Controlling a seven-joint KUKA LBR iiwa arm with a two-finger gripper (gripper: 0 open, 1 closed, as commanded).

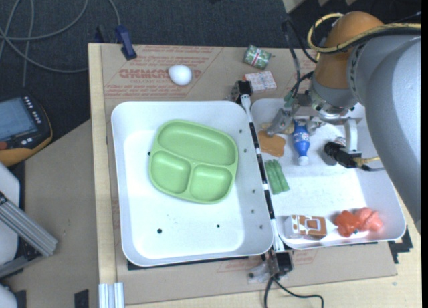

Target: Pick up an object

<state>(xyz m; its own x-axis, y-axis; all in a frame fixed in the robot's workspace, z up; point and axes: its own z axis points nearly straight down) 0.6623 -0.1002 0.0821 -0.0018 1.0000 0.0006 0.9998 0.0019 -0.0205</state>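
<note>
A small white bottle with a blue label lies in the right bin, its upper end right at the gripper, which hangs over that bin's far left corner. Whether the gripper is clenched or released cannot be told from this angle, and no grasp on the bottle is visible.

Just to the view's left of the gripper, beside the bottle, lies a flat brown piece. Nearer the camera from there sits a green packet along the bin's left wall. Well away from the gripper, at the bin's near edge, rest an orange-and-white box and a red-orange toy.

Further to the view's left, the left bin holds a light green plate with 3 compartments.

The 2 bins stand on a bench covered with tan cardboard printed in red. Beyond the gripper, on the bare cardboard, lie a small printed carton and a green can; further left are a white egg-shaped thing and a blue clip.

Around the bench is a dark carpeted floor with looped grey cables at the far left, and a handheld screen unit at the view's left edge.
</note>
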